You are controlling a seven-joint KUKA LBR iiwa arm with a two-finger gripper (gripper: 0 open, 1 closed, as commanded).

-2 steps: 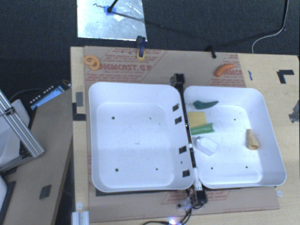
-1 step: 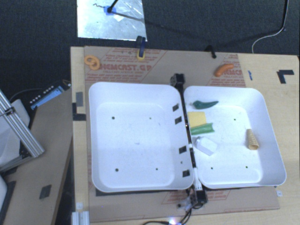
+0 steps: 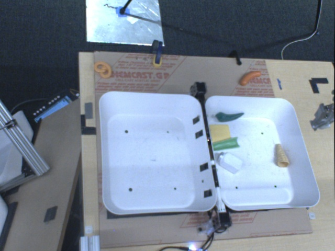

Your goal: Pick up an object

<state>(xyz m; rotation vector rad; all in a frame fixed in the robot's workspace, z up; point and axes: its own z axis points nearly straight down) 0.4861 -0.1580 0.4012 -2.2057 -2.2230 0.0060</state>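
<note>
The right bin point(image 3: 301, 140) holds several small objects. A dark teal curved piece point(image 3: 229, 116) lies near its upper left, with a yellow block point(image 3: 220, 132) just below it and a green block point(image 3: 226, 144) below that. A white piece point(image 3: 230, 163) rests beside the divider. A tan cone point(image 3: 282, 155) lies apart toward the right wall. My gripper point(image 3: 323, 116) is a small grey shape at the view's right edge, outside the right bin's rim and well away from every object.
The left bin point(image 3: 152, 150) sits beside the right one, joined by black clips point(image 3: 201, 135). On the cardboard behind the bins lie an orange sausage shape point(image 3: 250, 78), an orange ring point(image 3: 103, 69) and a yellow clamp point(image 3: 156, 55).
</note>
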